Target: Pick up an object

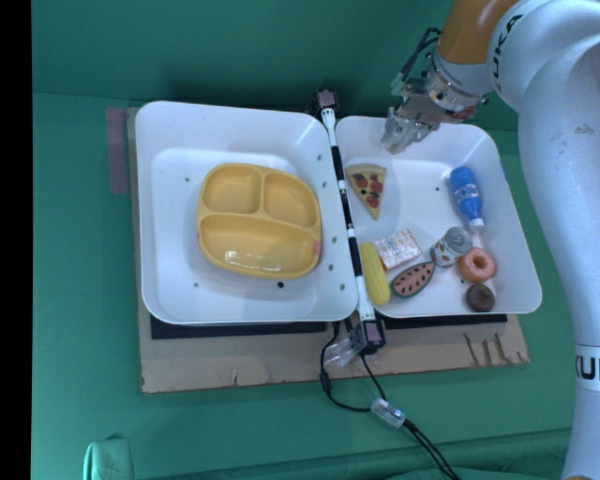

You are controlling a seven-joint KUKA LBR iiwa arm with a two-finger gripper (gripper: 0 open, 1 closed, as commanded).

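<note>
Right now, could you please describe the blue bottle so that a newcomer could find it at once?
Look in the right bin, on its right-hand side. The blue bottle lies above the orange doughnut; it is the one blue item, with a white cap.

Both bins, left bin (169, 281) and right bin (511, 281): white plastic, smooth, slight sheen. Yellow divided tray (258, 220) in left bin: glossy moulded plastic, highlights on rims. Toy food in right bin looks like plastic or rubber: blue bottle (466, 195) shiny, corn (375, 274) smooth, pizza slice (367, 187) matt. Base under bins: brown cardboard (234, 361), matt, rough edges. Bench cover: green cloth (75, 375), matt, wrinkled at near left. Arm link (562, 141): smooth grey painted shell, semi-gloss; orange band (469, 23) satin. Gripper (405, 133): bare metal look, dull.
</note>
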